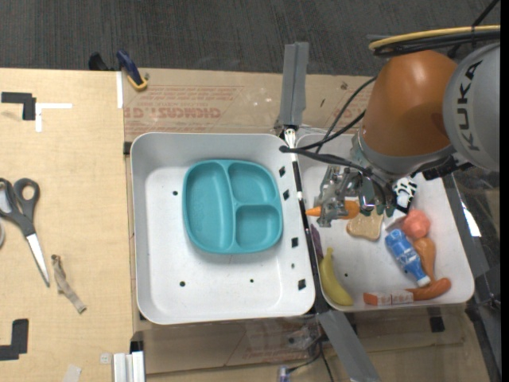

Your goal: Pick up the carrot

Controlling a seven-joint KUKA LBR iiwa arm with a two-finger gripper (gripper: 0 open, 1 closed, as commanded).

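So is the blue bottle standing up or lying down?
Lying down. The blue bottle rests on its side on the right bin's floor, cap pointing toward the near edge.

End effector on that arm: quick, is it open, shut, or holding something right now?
End effector: cannot be told; it sits low in the right bin, with something orange beside it.

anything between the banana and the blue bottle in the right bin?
Camera view: bare bin floor between the banana and the blue bottle; toast sits just above that line.

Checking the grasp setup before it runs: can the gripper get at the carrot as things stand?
Probably yes: the gripper hangs right over the carrot in the right bin, with nothing lying on top of it.
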